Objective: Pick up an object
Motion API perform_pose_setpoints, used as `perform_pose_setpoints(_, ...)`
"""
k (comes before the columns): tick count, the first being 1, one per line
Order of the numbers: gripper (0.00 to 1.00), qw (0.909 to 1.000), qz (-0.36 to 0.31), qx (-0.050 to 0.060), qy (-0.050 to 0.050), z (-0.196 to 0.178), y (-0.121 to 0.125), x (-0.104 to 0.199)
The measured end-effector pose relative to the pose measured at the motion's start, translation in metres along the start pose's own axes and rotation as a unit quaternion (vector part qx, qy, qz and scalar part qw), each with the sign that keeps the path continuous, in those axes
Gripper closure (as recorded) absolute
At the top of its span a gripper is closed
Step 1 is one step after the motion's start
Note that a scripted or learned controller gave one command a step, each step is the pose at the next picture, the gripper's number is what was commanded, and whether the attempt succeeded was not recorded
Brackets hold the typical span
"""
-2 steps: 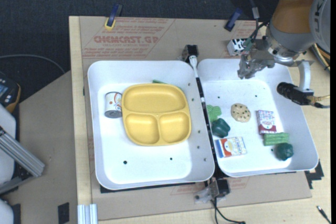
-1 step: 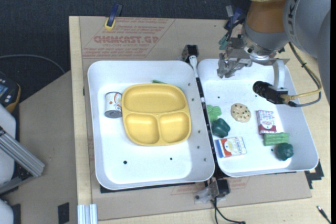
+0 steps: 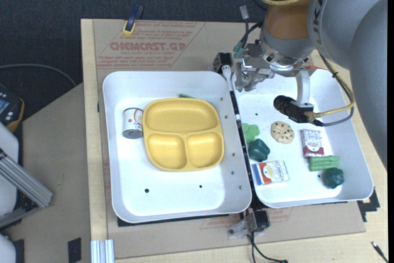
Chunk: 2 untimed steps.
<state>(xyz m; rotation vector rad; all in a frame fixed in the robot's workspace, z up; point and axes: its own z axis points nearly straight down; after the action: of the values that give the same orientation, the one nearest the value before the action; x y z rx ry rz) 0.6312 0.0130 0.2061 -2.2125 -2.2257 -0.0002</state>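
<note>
Your gripper (image 3: 249, 78) hangs over the right bin's (image 3: 351, 178) far left corner; you cannot tell how its jaws stand.

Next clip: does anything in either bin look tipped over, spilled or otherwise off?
Only small things. A small can lies on its side in the left bin, against the yellow divided plate, and something green pokes out from behind that plate's far edge, mostly hidden. Nothing looks spilled or broken in the right bin.
</note>
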Motion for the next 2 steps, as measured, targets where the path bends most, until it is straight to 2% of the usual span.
perform_pose_setpoints(1, 1.0, 1.0, 0.0, -0.003, 0.0, -0.025, 0.002, 0.051)
perform_pose_setpoints(2, 1.0, 1.0, 0.003, 0.0, -0.001, -0.009, 0.004, 0.056)
